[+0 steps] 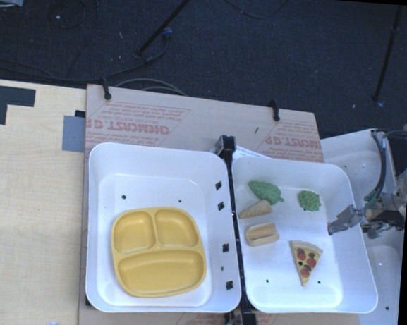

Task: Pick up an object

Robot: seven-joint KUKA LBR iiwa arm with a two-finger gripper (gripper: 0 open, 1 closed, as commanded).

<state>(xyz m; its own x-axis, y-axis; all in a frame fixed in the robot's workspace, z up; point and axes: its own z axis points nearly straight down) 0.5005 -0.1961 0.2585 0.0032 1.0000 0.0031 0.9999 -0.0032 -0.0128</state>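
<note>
Now we see the gripper (343,221) at the right bin's (348,295) edge, grip state unclear to us, near a red-dotted pizza slice (306,261).

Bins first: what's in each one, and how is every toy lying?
Left bin: holds yellow tray, flat.
Right bin: holds the toy food.
Pizza slice: flat, tip toward the camera.
Two broccoli pieces: apart.
Hot dog: beside the wedge.
End effector: over the right rim.
</note>
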